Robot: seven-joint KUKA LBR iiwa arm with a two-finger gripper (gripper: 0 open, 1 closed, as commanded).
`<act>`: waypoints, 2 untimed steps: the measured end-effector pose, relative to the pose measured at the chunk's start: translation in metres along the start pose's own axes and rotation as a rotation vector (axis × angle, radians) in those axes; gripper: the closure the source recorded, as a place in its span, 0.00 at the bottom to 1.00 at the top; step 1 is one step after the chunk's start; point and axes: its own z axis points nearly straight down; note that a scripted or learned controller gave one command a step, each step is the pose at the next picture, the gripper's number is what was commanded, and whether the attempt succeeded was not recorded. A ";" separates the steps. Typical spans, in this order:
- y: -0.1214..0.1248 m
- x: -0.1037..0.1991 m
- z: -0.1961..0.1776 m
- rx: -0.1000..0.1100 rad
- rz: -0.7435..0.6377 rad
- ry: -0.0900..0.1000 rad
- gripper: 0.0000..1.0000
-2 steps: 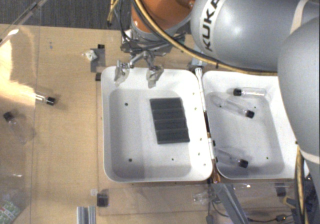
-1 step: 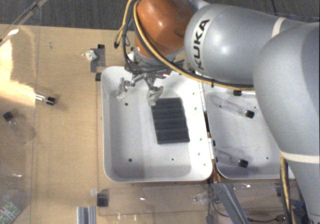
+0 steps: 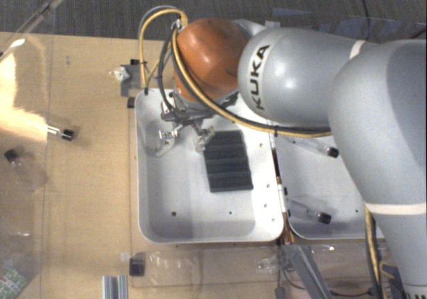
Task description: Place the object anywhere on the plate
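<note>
The plate (image 3: 228,161) is a black ribbed rectangle lying in the left bin (image 3: 200,224), towards its right side. My gripper (image 3: 184,137) hangs over the back left part of this bin, just left of the plate's far end. It is open, with one finger (image 3: 165,139) to the left and the other close to the plate's top corner. I see only white bin floor between them. A small clear tube with a black cap (image 3: 315,215) lies in the right bin (image 3: 333,231) near its front. Another dark-tipped piece (image 3: 331,152) lies beside the arm.
The arm's orange band (image 3: 207,57) and grey body (image 3: 347,91) cover the back of both bins. Yellow cables (image 3: 150,31) loop above the wrist. On the bench to the left lie a capped tube (image 3: 61,133) and a clear plastic sheet (image 3: 20,157).
</note>
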 end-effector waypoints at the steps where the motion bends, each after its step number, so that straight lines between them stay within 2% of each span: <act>1: 0.021 -0.030 -0.001 0.001 -0.484 -0.002 0.00; 2: 0.018 -0.032 -0.015 0.010 -0.479 -0.009 1.00</act>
